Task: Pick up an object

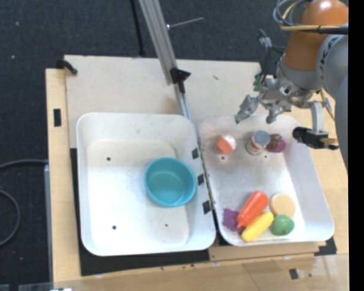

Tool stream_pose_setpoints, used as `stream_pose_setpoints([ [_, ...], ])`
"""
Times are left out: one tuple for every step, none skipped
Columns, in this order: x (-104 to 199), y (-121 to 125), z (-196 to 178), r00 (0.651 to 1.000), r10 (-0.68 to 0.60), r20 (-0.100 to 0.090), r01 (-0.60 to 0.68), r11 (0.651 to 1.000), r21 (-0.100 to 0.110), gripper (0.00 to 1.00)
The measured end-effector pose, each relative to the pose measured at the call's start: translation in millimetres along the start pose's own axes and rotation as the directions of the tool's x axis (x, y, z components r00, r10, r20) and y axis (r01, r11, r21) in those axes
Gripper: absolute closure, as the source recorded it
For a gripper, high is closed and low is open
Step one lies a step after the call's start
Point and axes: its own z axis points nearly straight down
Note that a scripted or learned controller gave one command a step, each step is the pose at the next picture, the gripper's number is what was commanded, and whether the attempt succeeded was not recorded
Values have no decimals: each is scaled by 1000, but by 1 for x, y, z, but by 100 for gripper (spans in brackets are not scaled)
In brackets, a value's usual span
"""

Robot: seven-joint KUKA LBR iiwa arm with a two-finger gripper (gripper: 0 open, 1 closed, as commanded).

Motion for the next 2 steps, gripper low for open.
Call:
stream_pose_setpoints([
  [-10, 4, 49, 1000, 1, 0, -1, 1000, 1, 0],
  [-12, 8, 69, 1000, -2, 5, 2, 1000, -25, 0],
])
